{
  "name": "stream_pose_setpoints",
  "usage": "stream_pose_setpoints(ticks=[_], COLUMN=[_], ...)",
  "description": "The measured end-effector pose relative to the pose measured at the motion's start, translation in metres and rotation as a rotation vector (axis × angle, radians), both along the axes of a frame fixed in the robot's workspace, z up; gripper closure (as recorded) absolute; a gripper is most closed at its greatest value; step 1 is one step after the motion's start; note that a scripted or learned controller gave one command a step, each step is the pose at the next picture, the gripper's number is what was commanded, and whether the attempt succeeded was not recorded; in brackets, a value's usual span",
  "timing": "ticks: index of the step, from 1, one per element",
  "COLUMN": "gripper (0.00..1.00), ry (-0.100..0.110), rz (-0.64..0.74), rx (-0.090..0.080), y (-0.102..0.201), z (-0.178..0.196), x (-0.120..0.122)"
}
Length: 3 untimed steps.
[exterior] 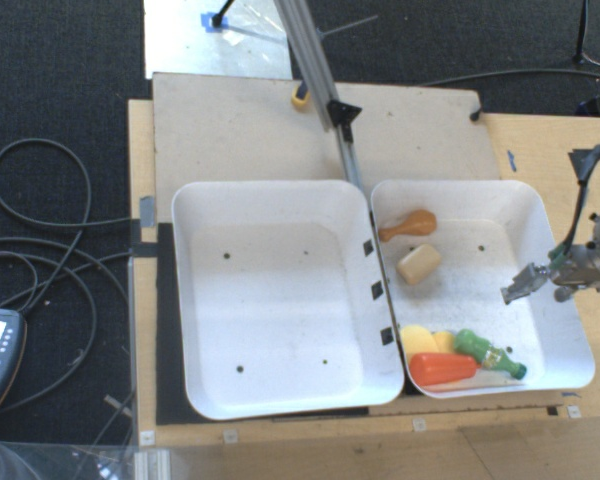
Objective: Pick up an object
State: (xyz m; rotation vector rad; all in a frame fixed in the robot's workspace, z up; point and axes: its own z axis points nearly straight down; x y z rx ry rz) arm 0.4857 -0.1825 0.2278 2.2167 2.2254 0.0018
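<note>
Hovered at the frame's right edge: metal claw, state impossible to tell. Lay mid-bin in the right white bin: pale beige block. Best approached squarely from above, clear of the brown drumstick-shaped toy.

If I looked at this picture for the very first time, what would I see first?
Probably the bright toy food bunched in the near corner of the right bin: an orange carrot, a green bottle and something yellow. Farther back in that bin lie a brown drumstick and a pale block. The robot's claw pokes in over the bin's right side.
</note>
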Motion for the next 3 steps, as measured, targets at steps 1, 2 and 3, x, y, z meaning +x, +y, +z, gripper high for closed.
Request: stream_pose_setpoints(ticks=[1,2,3], gripper=[0.0,0.0,0.0], ry=[-0.001,0.004,0.005], rz=[-0.001,-0.003,-0.004], rx=[0.0,0.001,0.001], y=[0.0,0.009,0.003], z=[0.0,-0.047,-0.091], x=[0.0,0.002,0.0])
